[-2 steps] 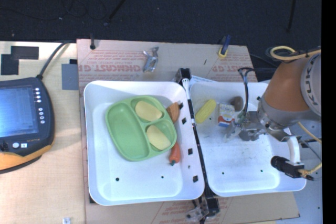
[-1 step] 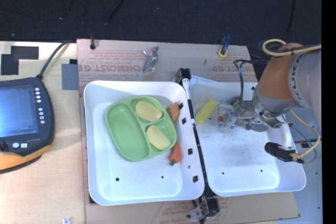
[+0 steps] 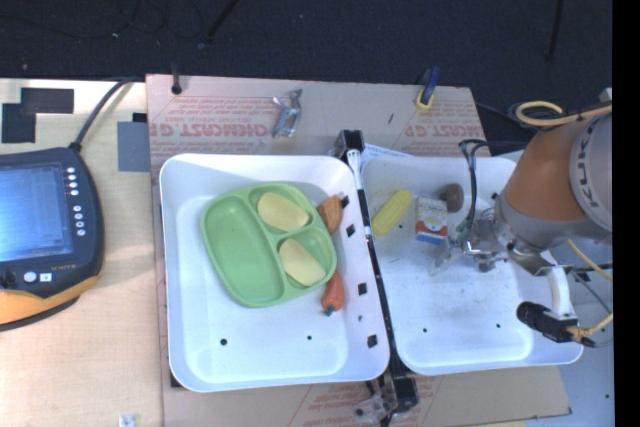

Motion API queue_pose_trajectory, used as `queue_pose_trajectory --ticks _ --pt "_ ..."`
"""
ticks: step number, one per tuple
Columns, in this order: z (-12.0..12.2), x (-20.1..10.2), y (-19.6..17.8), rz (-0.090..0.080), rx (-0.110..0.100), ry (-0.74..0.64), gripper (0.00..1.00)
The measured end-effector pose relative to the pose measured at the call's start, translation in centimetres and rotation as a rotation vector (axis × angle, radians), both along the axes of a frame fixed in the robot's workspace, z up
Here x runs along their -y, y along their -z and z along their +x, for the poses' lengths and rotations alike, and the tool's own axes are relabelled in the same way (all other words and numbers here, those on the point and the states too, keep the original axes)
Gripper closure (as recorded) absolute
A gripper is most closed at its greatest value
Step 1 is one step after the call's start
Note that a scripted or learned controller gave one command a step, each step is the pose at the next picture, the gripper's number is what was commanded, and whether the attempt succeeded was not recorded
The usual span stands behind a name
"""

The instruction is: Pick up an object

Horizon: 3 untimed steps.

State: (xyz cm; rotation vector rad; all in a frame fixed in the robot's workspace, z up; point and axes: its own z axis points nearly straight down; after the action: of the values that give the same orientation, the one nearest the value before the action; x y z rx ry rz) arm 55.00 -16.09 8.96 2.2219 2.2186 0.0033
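Observation:
The right bin [image 3: 470, 335] holds a yellow corn cob [image 3: 391, 211], a small red, white and blue carton [image 3: 432, 218] and a brown rounded object [image 3: 453, 197] near its back wall. My gripper [image 3: 462, 248] hangs low over this bin, just right of and in front of the carton, and nothing shows between its tips. The grey arm with its orange band [image 3: 545, 180] comes in from the right. In the left bin [image 3: 260, 355] a green divided plate [image 3: 235, 260] carries two pale yellow pieces [image 3: 283, 210], with two orange carrots [image 3: 334, 292] along its right side.
A teach pendant [image 3: 40, 225] lies left of the bench. A metal clamp [image 3: 288, 115] and a blue clamp [image 3: 428, 87] sit on the cardboard behind the bins. Cables and a black connector [image 3: 545, 320] hang at the right bin's front right corner.

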Motion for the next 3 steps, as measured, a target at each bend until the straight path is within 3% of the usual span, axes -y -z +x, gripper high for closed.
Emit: queue_pose_trajectory --ticks 1,2,3 --pt "7.4 -7.4 0.2 0.001 0.000 -0.009 0.00" --pt "9.2 -4.5 0.2 0.006 -0.018 0.000 0.00" --pt "8.9 -4.5 -0.6 0.008 -0.029 -0.001 1.00"
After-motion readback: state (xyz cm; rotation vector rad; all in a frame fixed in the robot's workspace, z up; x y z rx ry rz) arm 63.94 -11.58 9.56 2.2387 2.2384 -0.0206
